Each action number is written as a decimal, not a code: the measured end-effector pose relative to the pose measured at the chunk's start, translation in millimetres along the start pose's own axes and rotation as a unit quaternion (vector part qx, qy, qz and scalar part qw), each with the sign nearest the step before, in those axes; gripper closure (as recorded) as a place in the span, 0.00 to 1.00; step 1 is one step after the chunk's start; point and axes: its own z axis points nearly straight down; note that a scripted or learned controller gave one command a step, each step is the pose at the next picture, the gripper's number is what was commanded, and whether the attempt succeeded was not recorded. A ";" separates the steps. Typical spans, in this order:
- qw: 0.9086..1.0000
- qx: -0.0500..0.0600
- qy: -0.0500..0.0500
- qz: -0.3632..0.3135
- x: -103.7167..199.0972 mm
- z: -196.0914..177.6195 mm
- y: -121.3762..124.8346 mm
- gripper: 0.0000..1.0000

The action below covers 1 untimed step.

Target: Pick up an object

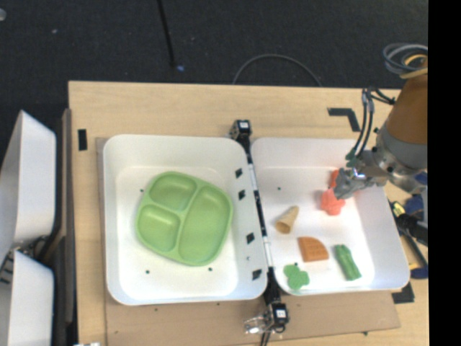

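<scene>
In the left bin (119, 265) I see a green divided plate (184, 218). The right bin (382, 262) holds a tan cone (287, 219), a green leafy piece (294, 277), an orange wedge (312, 249), a green stick (346, 261) and a coral-red block (331, 202) toward the far right. The arm (409, 117) comes in from the right, gripper (344, 186) down at the block's top; I cannot tell the fingers' state.

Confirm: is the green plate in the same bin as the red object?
No. The plate lies in the left bin, while the red object is in the right bin under the gripper.
</scene>
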 end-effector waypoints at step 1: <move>1.000 0.003 0.001 -0.001 50.4 8.3 10.5 1.00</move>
